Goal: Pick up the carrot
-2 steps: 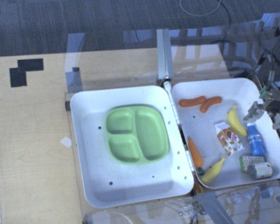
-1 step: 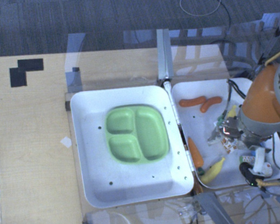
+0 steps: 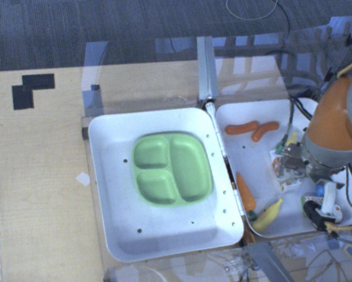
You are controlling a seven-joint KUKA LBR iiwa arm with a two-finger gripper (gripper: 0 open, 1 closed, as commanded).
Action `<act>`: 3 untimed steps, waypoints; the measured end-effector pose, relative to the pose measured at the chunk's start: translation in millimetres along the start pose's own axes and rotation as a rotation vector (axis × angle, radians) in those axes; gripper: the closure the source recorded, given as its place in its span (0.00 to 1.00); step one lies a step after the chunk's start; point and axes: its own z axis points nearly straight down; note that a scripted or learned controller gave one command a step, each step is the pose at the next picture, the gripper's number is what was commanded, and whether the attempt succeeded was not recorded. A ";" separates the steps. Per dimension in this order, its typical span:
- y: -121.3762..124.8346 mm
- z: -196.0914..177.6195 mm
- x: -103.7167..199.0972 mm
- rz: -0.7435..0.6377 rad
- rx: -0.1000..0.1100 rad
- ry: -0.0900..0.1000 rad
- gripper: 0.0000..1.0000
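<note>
Against the right bin's [image 3: 258, 110] left wall, toward its near corner, you'll find the carrot [image 3: 245, 192] lying untouched, so the whole pick remains, by my reading. Your gripper [image 3: 286, 164] hangs over that bin's middle; its state I cannot tell. Sausages [image 3: 253, 128] lie near the far edge, a banana [image 3: 267, 213] by the near edge. A green divided plate [image 3: 170, 169] sits centred in the left bin [image 3: 116, 194].

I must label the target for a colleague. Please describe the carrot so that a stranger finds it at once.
Look in the right bin. The carrot lies along its left wall, just above the yellow banana. It is orange and tapered, unlike the two sausages near the far wall.
</note>
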 end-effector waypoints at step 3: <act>-44.3 -85.6 100.5 0.076 0.037 -0.001 1.00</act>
